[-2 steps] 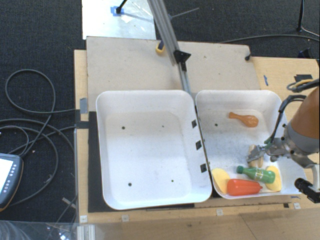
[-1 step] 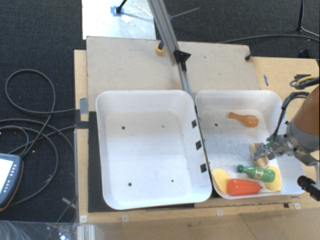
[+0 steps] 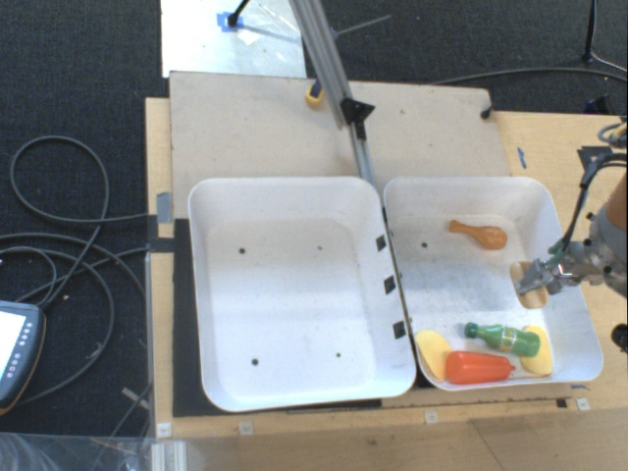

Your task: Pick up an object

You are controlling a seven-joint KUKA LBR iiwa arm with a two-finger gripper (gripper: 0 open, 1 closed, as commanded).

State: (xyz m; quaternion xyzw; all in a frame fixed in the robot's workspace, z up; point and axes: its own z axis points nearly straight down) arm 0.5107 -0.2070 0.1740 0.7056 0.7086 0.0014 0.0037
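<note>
The right bin (image 3: 471, 199) holds several toy foods. A brown drumstick (image 3: 479, 233) lies near its far side. A green bottle (image 3: 503, 338) lies on its side near the front, with a red-orange pepper-like piece (image 3: 478, 366) just in front of it. A yellow piece (image 3: 433, 351) and another yellow piece (image 3: 538, 361) flank them. My gripper (image 3: 535, 280) reaches in over the bin's right wall, low above a small tan object (image 3: 531, 295) that it partly hides. Whether it touches that object I cannot tell.
The left bin (image 3: 211, 263) stands beside the right one, their walls meeting along a seam with black clips (image 3: 390, 285). A slanted metal pole (image 3: 329, 57) crosses the board behind the bins. Cables and a pendant (image 3: 15, 346) lie on the floor at left.
</note>
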